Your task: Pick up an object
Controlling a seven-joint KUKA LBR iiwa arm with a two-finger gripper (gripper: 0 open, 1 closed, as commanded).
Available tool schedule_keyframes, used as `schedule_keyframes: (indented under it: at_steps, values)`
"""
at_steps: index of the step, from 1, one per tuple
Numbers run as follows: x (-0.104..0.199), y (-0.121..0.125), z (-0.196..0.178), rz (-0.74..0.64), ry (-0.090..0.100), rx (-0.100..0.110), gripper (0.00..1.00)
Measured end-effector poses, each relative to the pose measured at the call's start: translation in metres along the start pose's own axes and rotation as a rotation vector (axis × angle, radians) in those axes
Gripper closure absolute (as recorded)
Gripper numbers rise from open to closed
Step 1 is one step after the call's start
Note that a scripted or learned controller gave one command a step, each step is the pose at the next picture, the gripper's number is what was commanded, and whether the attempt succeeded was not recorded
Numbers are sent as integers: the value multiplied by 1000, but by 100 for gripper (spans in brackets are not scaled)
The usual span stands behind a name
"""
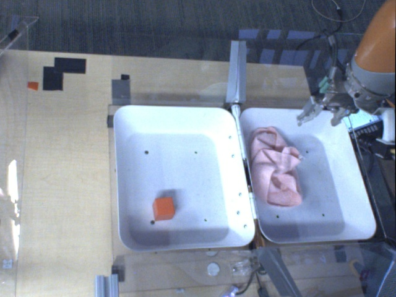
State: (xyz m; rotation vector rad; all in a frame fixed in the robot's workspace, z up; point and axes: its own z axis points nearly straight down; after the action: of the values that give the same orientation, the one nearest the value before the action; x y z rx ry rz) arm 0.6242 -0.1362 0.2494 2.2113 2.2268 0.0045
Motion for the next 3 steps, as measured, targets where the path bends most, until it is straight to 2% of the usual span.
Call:
schedule_keyframes:
  at_steps: [1, 2, 3]
  values:
    - [-17, -22, 108, -64, 0, 1, 0]
    - [13, -19, 157, -121, -3, -12, 0]
    - [15, -16, 144, -122, -1, -22, 100]
